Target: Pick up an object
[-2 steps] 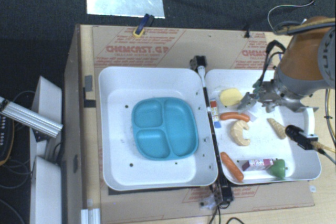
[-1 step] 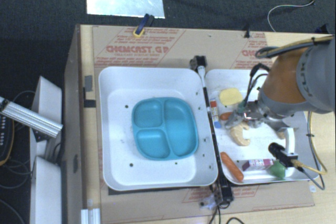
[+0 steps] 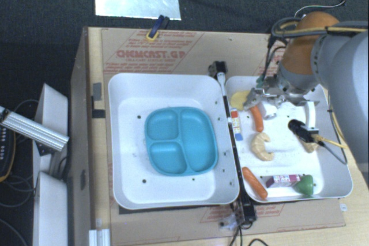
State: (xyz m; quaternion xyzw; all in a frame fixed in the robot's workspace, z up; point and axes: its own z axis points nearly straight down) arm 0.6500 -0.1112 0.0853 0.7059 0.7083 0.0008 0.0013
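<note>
My gripper [image 3: 258, 101] hangs over the back part of the right bin [image 3: 337, 181], reaching in from the right. Just below it lies an orange sausage-shaped piece [image 3: 257, 118], and a yellow piece [image 3: 238, 99] sits to its left by the bin wall. Nearer the front are a pale croissant [image 3: 263, 147], a second orange piece [image 3: 254, 182], a pink-and-white tube [image 3: 282, 180] and a green pepper [image 3: 305, 184]. I see nothing lifted off the bin floor.
The left bin [image 3: 124, 124] holds a blue divided plate [image 3: 180, 140]. A red-and-white marker [image 3: 234, 123] lies along the wall between the two bins. The arm's grey body [image 3: 346, 66] covers the right bin's back right corner.
</note>
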